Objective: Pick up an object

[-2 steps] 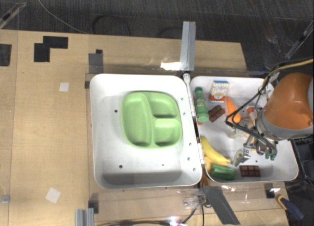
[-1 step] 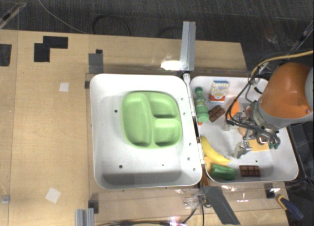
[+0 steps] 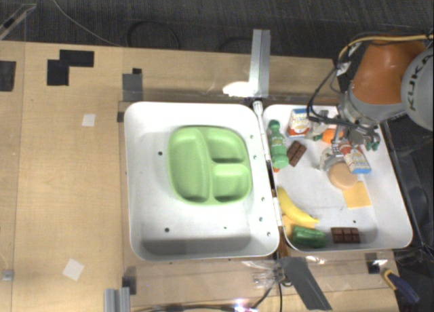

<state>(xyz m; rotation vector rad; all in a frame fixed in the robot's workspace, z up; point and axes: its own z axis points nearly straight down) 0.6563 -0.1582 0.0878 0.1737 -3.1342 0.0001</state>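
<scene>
At the left we see a shallow white plastic bin (image 3: 146,168) holding a light green moulded tray with three compartments (image 3: 207,163), which lies flat near the bin's centre. Touching it along one edge, at 3 o'clock, sits the second shallow white bin (image 3: 390,188), and this one carries all the loose items.

Along that bin's 9 o'clock wall lies a green plastic bottle (image 3: 276,143), with a small dark brown chocolate bar (image 3: 296,152) just beside it. At 11 o'clock stands a small white pouch with red print (image 3: 298,122). Toward 7 o'clock a yellow toy banana (image 3: 295,210) rests against the wall, and below it a dark green pepper-like piece (image 3: 308,237) lies touching its lower end. At 6 o'clock is a brown segmented chocolate block (image 3: 344,236).

Near the bin's centre a round tan bread roll (image 3: 342,178) lies against a flat yellow cheese slice (image 3: 357,194). A white and blue carton (image 3: 358,161) sits just above them, with an orange piece (image 3: 329,135) nearby.

The two-finger metal gripper (image 3: 337,154) hangs over the roll and carton at about 1 o'clock in this bin, beneath the grey arm's orange band (image 3: 381,73). We cannot tell how wide it stands, nor whether anything is between its tips.
</scene>
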